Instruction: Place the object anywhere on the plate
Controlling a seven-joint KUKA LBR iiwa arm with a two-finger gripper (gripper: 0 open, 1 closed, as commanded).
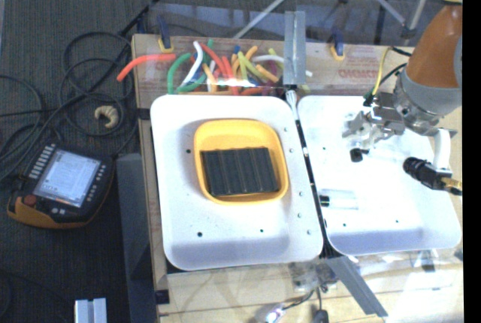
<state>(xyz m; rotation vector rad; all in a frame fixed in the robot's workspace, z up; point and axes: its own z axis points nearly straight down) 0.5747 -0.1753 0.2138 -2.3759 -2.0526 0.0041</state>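
a: where's the gripper (359,140)?
b: over the right bin (391,231), near its far side. whether it's spread or closed, i cannot tell.
a: and the object?
b: a dark ridged block (239,171), lying flat on the yellow plate (204,135) in the left bin (225,239), well apart from the gripper.

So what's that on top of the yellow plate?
A dark ribbed rectangle lies flat on the yellow plate, covering most of its middle. The plate's yellow rim shows all around it. What the plate looks like under the rectangle is hidden.
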